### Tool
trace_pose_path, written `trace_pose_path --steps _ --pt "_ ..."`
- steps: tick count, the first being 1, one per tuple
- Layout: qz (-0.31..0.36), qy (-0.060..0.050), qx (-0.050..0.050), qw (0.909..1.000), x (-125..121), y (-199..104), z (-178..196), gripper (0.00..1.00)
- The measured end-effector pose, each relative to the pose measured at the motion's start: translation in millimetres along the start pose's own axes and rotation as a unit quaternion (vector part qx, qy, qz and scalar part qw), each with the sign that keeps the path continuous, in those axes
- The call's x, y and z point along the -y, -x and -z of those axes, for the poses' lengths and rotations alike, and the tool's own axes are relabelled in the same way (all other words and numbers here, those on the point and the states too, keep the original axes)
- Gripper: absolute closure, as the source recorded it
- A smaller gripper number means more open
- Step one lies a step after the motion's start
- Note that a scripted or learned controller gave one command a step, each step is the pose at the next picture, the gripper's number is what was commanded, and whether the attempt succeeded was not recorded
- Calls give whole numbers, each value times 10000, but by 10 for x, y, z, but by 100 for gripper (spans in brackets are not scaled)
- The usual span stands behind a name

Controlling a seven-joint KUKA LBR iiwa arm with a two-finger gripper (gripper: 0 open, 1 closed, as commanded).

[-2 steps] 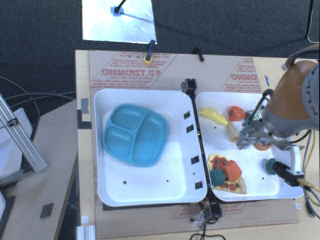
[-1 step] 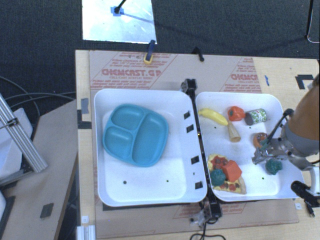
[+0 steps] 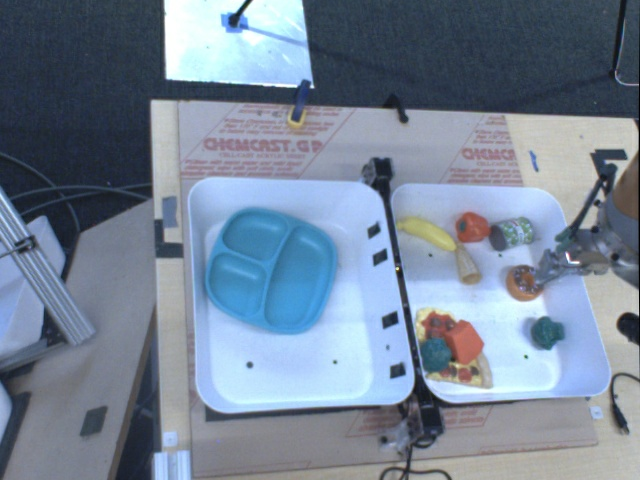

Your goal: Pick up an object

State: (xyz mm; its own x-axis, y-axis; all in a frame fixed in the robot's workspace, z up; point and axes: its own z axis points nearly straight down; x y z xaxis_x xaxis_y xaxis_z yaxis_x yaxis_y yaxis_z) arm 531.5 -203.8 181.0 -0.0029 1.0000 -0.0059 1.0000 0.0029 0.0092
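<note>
My gripper [image 3: 553,266] reaches in from the right edge over the right bin [image 3: 575,368]. Its tip sits right beside an orange round toy [image 3: 520,283], at that toy's upper right. Further into the bin lie a yellow banana [image 3: 426,233], a red-orange pepper [image 3: 472,227], a small grey-green can [image 3: 511,233] and a tan cone [image 3: 467,265]. A green broccoli piece [image 3: 546,333] lies near the bin's front right. A pizza slice [image 3: 470,372] at the front left carries a red block [image 3: 463,340] and a teal piece [image 3: 435,353].
The left bin [image 3: 300,383] holds a blue divided plate [image 3: 270,269]. A black hinged divider [image 3: 392,268] runs between the bins. A metal frame [image 3: 35,268] stands off the bench at the left. The arm body [image 3: 622,228] hangs over the bench's right edge.
</note>
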Motion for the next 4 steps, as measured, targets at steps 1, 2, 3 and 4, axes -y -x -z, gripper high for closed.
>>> trace_pose_path --steps 1,2,3,4 --pt "27 -1 -19 10000 -1164 9 -321 100" --pt "-29 -72 -38 10000 -255 33 -402 100" --pt "-31 -73 -40 10000 496 27 -513 100" --pt "36 -16 -46 10000 303 -807 -69 100"
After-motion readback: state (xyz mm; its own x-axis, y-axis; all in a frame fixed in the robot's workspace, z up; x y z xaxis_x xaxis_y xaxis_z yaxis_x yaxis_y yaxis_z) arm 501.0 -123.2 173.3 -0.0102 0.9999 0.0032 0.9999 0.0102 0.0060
